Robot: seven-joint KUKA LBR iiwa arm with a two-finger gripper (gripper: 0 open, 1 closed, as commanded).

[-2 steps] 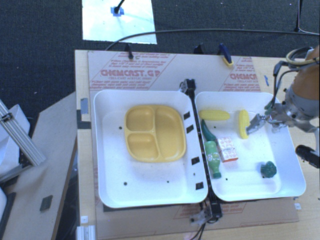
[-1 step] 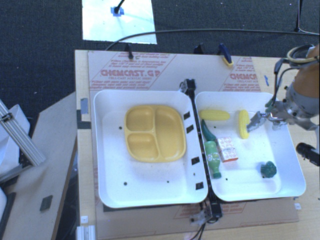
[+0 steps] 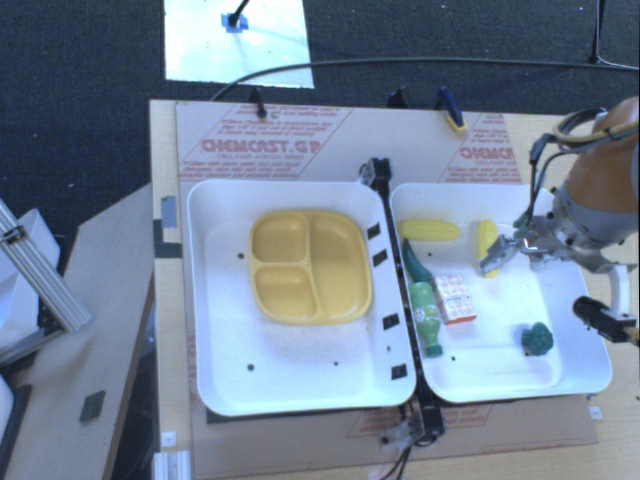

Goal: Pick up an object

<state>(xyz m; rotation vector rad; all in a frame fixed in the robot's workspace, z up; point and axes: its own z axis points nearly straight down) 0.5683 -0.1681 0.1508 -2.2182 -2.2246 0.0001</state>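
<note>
The right bin [image 3: 575,298] holds a yellow corn cob [image 3: 430,230] at its back left and a small yellow fruit [image 3: 486,234] beside it. A green bottle [image 3: 423,308] lies along the left wall, with a small white and red box [image 3: 457,299] next to it. A dark green lump [image 3: 537,339] sits at the front right. My gripper [image 3: 496,257] hangs low over the bin, just in front of and touching or nearly touching the yellow fruit. Nothing visibly sits in its grasp.
The left bin [image 3: 215,298] holds a yellow divided plate [image 3: 308,266]. A black clip strip [image 3: 388,268] runs along the seam between the bins. The grey and orange arm [image 3: 600,193] covers the right bin's back right corner.
</note>
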